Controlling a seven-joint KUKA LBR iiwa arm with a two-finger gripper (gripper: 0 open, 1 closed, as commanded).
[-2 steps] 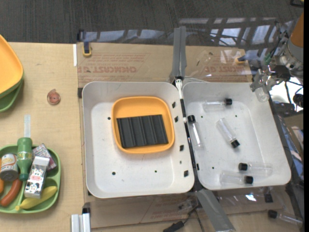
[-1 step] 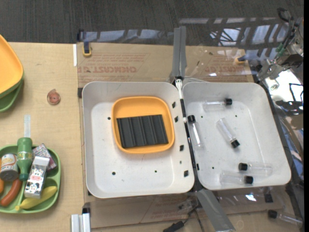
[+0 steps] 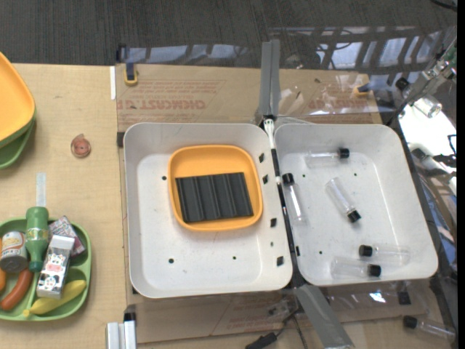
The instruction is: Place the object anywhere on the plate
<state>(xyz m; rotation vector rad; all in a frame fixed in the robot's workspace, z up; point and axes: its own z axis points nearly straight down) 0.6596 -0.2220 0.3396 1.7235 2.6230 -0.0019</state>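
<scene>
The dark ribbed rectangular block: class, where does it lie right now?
The dark ribbed rectangular block lies on the orange plate in the left white bin.

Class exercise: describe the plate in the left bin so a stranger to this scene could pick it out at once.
Find the left bin of the two white bins. The plate lies in its upper middle: orange, squarish with rounded corners, carrying a dark ribbed slab. The other orange dish sits outside the bins at the far left edge.
</scene>
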